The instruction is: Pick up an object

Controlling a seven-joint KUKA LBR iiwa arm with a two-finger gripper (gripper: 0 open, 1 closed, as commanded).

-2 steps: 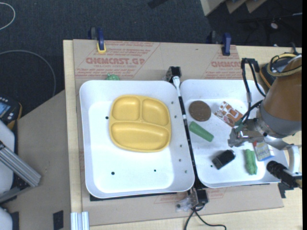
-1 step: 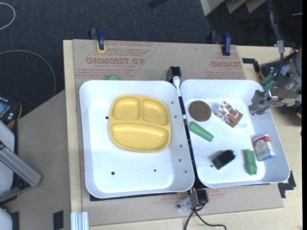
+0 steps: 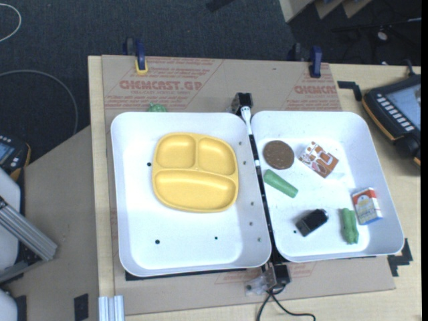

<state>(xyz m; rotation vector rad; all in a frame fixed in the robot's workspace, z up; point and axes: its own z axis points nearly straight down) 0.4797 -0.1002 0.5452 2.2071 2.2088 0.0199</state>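
Claw spread or pressed together: I cannot tell.

On the counter (image 3: 100,179), covered by a cardboard sheet, two white bins sit side by side, their inner rims touching. The left bin (image 3: 134,246) holds a yellow divided plate (image 3: 196,172), lying flat a little toward 12 o'clock of the bin's middle.

The right bin (image 3: 348,129) holds the loose things that could be picked. A brown round disc (image 3: 277,154) lies at about 10 o'clock. A red-and-white patterned packet (image 3: 317,160) lies just beside it toward 3 o'clock, apart from it. A green cylinder (image 3: 280,183) lies just below the disc, at 9 o'clock of the bin, tilted. A black block (image 3: 311,221) lies at 6 o'clock. A green stick (image 3: 348,225) lies at 5 o'clock, with a small red-and-white carton (image 3: 366,205) just beside it at 4 o'clock; touching or not, I cannot tell.

Two blue clamps (image 3: 139,52) grip the sheet's 12 o'clock edge.
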